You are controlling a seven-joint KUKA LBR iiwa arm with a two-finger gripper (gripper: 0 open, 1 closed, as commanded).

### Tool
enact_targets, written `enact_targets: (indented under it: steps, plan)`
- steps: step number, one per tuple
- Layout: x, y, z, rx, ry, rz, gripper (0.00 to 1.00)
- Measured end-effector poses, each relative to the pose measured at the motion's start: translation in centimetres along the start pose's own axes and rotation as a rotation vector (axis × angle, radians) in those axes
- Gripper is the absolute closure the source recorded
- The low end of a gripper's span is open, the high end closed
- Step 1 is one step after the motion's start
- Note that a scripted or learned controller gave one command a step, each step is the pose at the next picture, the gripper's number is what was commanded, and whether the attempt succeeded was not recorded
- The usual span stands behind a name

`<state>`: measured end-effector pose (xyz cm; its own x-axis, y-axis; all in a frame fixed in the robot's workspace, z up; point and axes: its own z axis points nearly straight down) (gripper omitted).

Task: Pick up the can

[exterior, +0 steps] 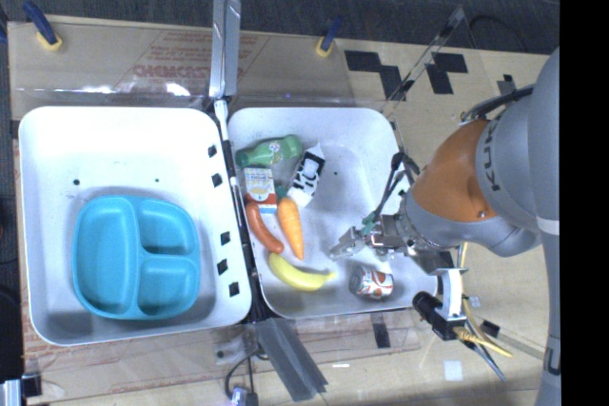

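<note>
Within the right bin [376, 133], we see the can [371, 282] lying ungrasped below the tool [350, 243], whose grip state we cannot tell.

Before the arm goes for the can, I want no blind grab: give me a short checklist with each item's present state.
1. Can in view, lying on its side in the right bin: ok.
2. Gripper over the can: not ok, it sits up and to the left.
3. Can between the fingers: not ok, nothing is held.
4. Finger opening: cannot tell.
5. Room around the can: ok, the banana lies apart on its left.
6. Can clear of the bin's wall: cannot tell.
</note>
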<state>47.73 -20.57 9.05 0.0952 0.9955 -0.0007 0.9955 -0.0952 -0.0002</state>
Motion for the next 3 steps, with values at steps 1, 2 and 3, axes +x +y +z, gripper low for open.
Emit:
enact_targets:
  steps: [1,2,3]
  plan:
    - [-0.07,-0.07,0.06,0.005,0.004,-0.189,0.0]
    - [-0.31,-0.01,0.04,0.003,0.003,-0.221,0.0]
    - [-0.31,-0.02,0.04,0.004,0.003,-0.249,0.0]
